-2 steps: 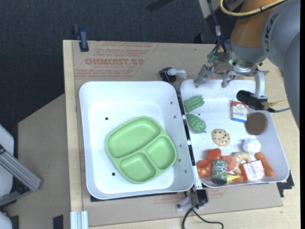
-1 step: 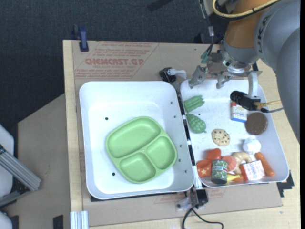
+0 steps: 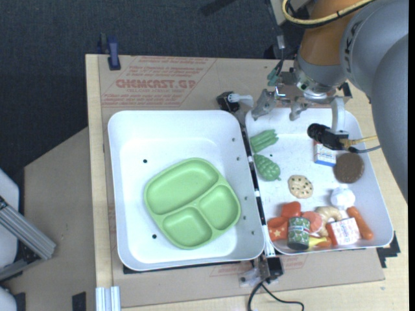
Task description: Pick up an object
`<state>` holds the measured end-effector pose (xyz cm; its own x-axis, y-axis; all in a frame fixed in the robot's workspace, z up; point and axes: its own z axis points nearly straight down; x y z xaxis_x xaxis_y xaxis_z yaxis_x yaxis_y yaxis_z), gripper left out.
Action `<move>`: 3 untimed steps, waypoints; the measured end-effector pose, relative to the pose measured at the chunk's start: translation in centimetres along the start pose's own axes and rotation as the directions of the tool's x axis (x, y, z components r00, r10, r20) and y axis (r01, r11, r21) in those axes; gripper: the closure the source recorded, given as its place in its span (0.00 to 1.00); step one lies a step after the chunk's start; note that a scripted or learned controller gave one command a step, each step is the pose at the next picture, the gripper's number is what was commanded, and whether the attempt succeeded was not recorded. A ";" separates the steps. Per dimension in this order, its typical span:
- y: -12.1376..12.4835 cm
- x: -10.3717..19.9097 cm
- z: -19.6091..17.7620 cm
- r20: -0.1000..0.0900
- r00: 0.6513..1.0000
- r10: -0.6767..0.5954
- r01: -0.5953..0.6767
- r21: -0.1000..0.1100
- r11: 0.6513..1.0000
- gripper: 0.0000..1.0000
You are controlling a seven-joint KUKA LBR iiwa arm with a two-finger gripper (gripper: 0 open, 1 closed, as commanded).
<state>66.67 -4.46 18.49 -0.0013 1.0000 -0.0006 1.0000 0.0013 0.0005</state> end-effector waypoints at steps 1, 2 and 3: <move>0.0 2.4 0.0 0.000 1.000 -0.001 0.001 0.001 1.000 0.00; -0.3 -8.2 6.4 0.002 1.000 0.010 -0.010 0.008 1.000 0.00; 0.0 -12.4 -3.2 0.006 1.000 0.006 -0.005 -0.012 1.000 0.00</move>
